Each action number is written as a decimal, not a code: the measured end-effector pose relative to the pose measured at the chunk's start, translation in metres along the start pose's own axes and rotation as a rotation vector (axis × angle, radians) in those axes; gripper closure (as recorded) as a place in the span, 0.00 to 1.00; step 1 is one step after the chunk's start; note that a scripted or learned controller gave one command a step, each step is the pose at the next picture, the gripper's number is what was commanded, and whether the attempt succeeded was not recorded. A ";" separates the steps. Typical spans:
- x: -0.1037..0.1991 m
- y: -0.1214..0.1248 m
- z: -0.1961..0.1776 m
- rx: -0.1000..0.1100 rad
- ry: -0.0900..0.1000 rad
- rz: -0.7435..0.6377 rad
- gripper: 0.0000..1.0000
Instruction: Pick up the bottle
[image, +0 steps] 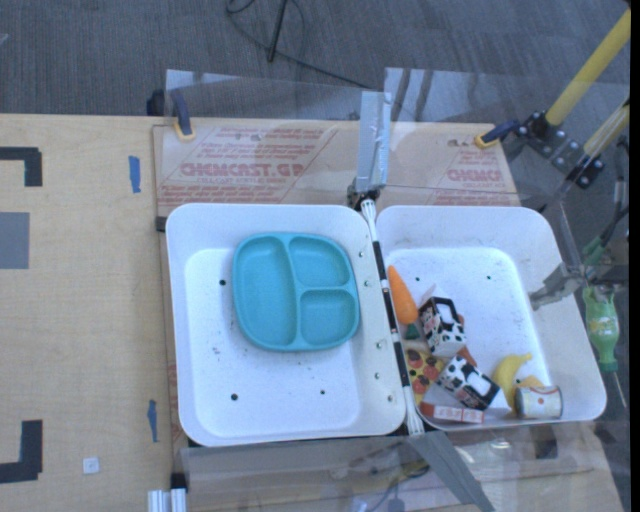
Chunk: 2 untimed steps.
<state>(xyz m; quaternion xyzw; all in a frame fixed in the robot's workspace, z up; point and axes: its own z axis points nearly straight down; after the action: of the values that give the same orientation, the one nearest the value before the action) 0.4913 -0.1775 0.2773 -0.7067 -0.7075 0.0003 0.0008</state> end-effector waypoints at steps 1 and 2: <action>-0.037 -0.011 0.136 -0.002 0.001 -0.083 0.00; -0.033 -0.003 0.184 -0.013 0.014 -0.079 0.00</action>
<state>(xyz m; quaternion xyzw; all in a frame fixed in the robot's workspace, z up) 0.4877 -0.2107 0.0933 -0.6781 -0.7349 -0.0092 0.0014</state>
